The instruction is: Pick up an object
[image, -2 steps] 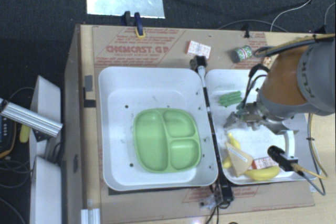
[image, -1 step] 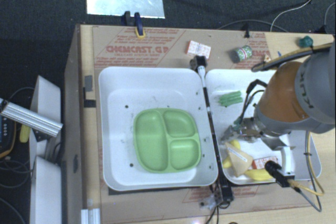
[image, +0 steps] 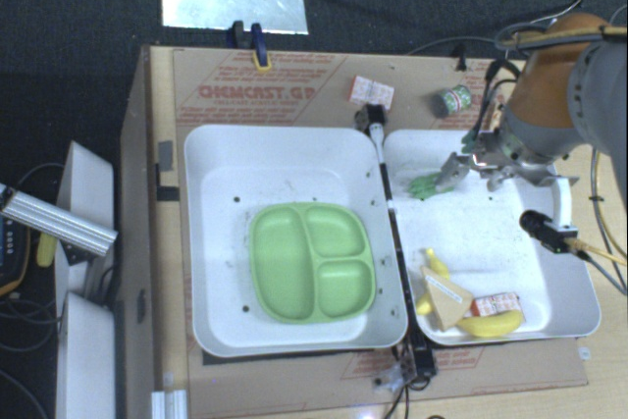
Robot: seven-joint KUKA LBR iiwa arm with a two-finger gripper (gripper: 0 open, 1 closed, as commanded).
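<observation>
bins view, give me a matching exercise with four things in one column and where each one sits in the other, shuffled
Things:
1. green divided plate
2. banana
3. small green object
4. green can

Places:
A. on the board beyond the bins
B. far part of the right bin, near the end effector
C. left bin
D. near corner of the right bin

Pairs: 1-C, 2-D, 3-B, 4-A

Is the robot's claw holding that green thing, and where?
Cannot be told. The gripper sits right at the green object in the right bin, but a real hold is unclear.
</observation>
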